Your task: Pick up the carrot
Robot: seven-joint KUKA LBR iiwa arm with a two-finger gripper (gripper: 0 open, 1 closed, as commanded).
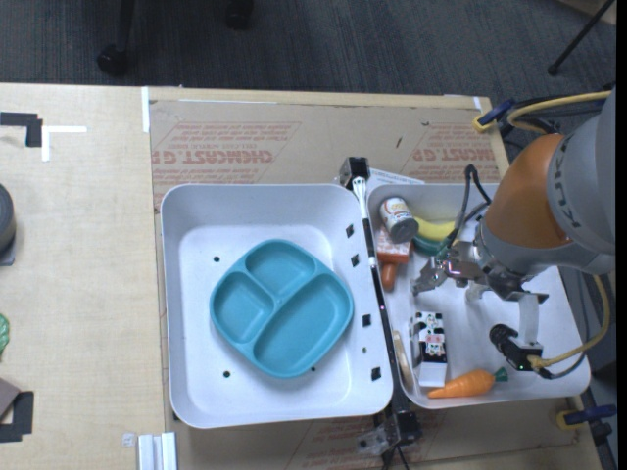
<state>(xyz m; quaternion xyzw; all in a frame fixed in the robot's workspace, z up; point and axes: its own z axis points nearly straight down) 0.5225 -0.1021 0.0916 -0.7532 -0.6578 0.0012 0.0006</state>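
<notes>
Bins sitting side by side on the bench: left bin [186,262] holding a blue divided plate [281,307], its compartments bare; right bin [568,380] holding a small can [399,217] beside a banana [438,230], an orange bottle [391,258] against the near wall, and a black-and-white patterned box [429,340]. Carrot [463,385] lying flat along the front edge of the right bin, just below the box, green stub pointing right; probably light, stiff, smooth plastic, best pinched across its thicker middle. Gripper [438,273] hovering above the bin's centre, apart from the carrot; its opening cannot be judged.
</notes>
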